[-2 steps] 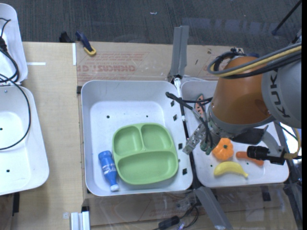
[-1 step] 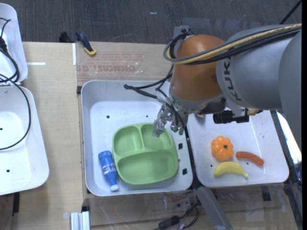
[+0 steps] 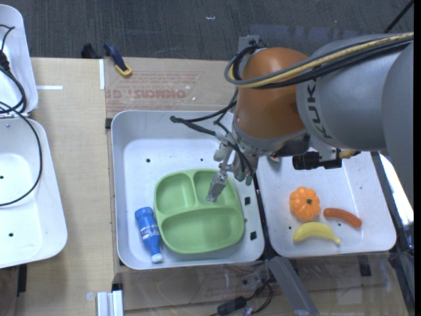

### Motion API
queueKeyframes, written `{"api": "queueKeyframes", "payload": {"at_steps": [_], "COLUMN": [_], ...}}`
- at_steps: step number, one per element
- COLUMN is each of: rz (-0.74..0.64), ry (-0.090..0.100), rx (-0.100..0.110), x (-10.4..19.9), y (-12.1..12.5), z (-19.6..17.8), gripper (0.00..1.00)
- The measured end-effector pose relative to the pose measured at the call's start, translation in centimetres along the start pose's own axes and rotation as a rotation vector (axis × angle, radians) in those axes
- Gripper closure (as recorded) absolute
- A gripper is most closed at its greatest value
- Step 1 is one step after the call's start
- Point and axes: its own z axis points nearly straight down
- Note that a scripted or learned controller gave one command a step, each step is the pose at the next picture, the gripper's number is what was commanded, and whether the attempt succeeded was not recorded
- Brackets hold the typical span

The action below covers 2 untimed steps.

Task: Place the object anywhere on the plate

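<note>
A green divided plate point(image 3: 197, 226) lies in the left bin point(image 3: 131, 170). Just left of the plate, on the bin floor, lies a blue bottle point(image 3: 147, 231) with a white cap, touching the plate's rim. My gripper point(image 3: 228, 184) hangs over the plate's upper right compartment, open, with nothing between its fingers; one grey finger point(image 3: 216, 188) points down at the plate. The arm's orange band and grey body cover the bins' shared wall behind it.
The right bin point(image 3: 375, 242) holds a small orange pumpkin point(image 3: 305, 203), a red sausage-shaped piece point(image 3: 343, 217) and a yellow banana point(image 3: 316, 233). A black cable point(image 3: 197, 125) trails across the left bin's back. A white unit with cables stands at the far left.
</note>
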Motion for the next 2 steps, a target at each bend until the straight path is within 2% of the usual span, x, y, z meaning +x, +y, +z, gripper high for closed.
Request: {"api": "queueKeyframes", "payload": {"at_steps": [1, 2], "rz": [0.005, 0.005], "ry": [-0.001, -0.001], "rx": [-0.001, 0.000], "x": [-0.13, -0.14], "y": [-0.08, -0.09], "z": [-0.88, -0.88], "gripper": [1.00, 0.00]}}
